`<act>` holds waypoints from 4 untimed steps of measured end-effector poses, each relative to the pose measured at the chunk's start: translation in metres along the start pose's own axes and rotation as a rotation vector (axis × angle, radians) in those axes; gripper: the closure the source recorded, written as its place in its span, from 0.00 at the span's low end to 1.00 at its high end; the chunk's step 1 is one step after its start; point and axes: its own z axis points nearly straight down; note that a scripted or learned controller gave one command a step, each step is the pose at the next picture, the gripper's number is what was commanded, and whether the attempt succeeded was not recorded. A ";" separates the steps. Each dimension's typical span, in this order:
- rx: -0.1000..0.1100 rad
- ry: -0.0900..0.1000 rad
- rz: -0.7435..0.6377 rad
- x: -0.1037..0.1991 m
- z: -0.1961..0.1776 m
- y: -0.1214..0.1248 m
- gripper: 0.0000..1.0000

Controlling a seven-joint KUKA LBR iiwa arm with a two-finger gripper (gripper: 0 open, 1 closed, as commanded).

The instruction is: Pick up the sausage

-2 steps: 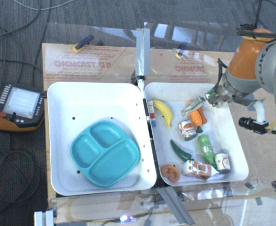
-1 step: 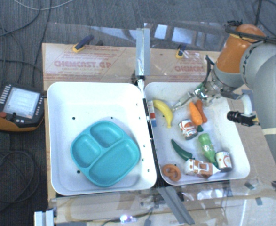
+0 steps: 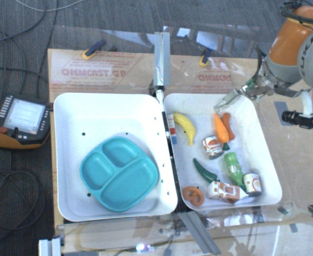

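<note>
At the far left, on the dark carpeted floor, lay a teach pendant [image 3: 18, 121] with a lit screen and an orange rim. Just to its right, the tabletop [image 3: 119, 73] carried the left white bin [image 3: 71, 108], and a turquoise divided plate [image 3: 120, 173] sat in that bin toward five o'clock of its centre, near the wall shared with the neighbouring bin.

The right white bin [image 3: 265, 159] held the rest. A yellow banana [image 3: 185, 126] lay at about ten o'clock of that bin's centre. At seven o'clock, near the front wall, rested a brown pretzel [image 3: 193, 196]. A dark green pepper [image 3: 204, 170] lay just above it. A small can [image 3: 213, 146] sat near the middle, with an orange carrot [image 3: 221, 128] at its twelve o'clock. The sausage [image 3: 227, 125], reddish-brown, lay touching the carrot's right side, at about one o'clock of the bin's centre. A green bottle [image 3: 233, 168] lay at five o'clock, a red-and-white carton [image 3: 224, 191] below it, and another small can [image 3: 252, 183] to the right of both.

The jaws [image 3: 245, 91] hung over the bin's top right corner, at about one o'clock from the sausage and apart from it. Nothing showed between them, and whether they were spread or closed could not be told. The arm's orange band [image 3: 289, 42] sat above them at the right edge.
</note>
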 end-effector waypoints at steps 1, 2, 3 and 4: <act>-0.006 -0.009 -0.003 -0.003 0.019 0.001 0.00; -0.016 -0.008 0.057 -0.001 0.036 0.004 0.00; -0.025 -0.014 0.060 -0.002 0.042 0.006 0.00; -0.036 -0.062 0.074 -0.023 0.028 -0.001 1.00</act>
